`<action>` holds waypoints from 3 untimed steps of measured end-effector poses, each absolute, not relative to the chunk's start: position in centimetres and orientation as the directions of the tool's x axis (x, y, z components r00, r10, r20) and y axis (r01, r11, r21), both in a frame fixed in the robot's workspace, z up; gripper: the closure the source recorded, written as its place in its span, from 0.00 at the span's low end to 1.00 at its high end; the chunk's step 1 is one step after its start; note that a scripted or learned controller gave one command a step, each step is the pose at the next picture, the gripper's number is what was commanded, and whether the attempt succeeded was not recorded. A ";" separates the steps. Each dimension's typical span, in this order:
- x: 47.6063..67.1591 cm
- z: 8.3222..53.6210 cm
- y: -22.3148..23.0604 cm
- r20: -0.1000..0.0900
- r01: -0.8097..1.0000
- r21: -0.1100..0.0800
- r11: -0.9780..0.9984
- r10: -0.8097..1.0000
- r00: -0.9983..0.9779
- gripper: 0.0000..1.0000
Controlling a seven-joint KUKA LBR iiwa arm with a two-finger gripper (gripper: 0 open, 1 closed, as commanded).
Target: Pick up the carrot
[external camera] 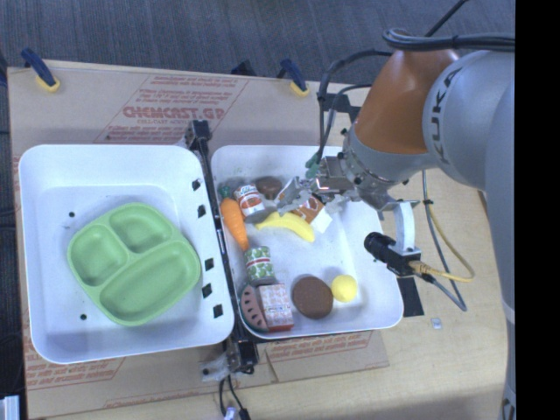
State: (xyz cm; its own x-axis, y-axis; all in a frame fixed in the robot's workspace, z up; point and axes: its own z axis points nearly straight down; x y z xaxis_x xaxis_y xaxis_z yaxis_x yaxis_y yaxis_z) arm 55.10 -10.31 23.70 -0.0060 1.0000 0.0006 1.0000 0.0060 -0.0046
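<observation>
Orange carrot (233, 223) lying against the right bin's (378, 309) left wall, gripper (297, 192) poised near the bin's far edge above a yellow banana (290, 227), finger state impossible to tell, green divided plate (134, 262) in the left bin (44, 339).

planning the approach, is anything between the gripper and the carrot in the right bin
Yes. The gripper hovers right of the carrot, and a small can lies between them, close against the carrot's upper right side. The banana sits just below that path.
</observation>
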 end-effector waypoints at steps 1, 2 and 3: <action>54.1 9.1 -9.7 0.001 1.000 -0.005 0.007 1.000 -0.007 0.00; 58.2 9.2 -9.1 0.000 1.000 -0.004 0.008 1.000 -0.008 0.00; 61.1 9.1 -9.6 0.002 1.000 -0.008 0.006 1.000 -0.006 0.00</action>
State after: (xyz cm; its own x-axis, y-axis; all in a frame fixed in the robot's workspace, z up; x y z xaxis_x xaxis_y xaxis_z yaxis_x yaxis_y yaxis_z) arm 61.13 -9.58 9.15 -0.0055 1.0000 0.0022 1.0000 0.0055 -0.0078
